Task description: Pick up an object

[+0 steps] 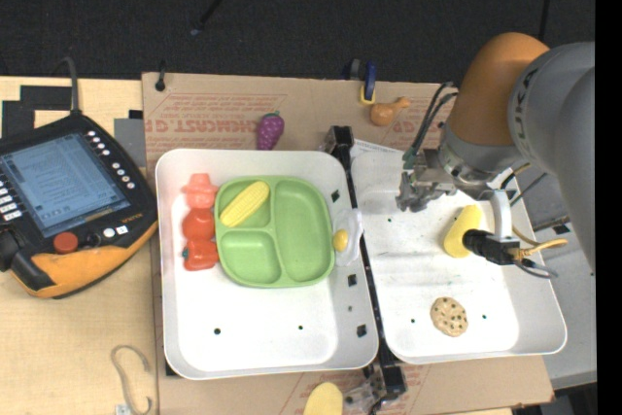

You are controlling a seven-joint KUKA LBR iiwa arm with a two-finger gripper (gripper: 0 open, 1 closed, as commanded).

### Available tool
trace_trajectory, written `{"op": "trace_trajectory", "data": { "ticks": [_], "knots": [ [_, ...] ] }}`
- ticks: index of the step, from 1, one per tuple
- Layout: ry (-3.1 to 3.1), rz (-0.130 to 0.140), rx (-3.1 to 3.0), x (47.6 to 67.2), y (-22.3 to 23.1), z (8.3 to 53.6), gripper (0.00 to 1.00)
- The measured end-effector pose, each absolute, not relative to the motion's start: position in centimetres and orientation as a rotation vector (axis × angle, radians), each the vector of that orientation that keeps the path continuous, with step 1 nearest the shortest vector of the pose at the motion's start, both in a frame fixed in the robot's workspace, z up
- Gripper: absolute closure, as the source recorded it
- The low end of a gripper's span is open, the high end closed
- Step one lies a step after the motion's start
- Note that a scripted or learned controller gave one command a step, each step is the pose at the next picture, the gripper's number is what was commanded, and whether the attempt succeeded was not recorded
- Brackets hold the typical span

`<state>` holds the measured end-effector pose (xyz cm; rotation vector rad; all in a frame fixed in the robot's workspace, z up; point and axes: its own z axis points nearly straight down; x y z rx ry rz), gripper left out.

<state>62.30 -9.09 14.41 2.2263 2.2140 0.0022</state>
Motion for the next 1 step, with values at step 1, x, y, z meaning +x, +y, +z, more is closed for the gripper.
{"op": "trace_trajectory", "data": {
  "ticks": [1],
  "knots": [
    [2.218, 0.003, 2.223, 61.57, -8.97, 20.34, 1.00]
  ]
}}
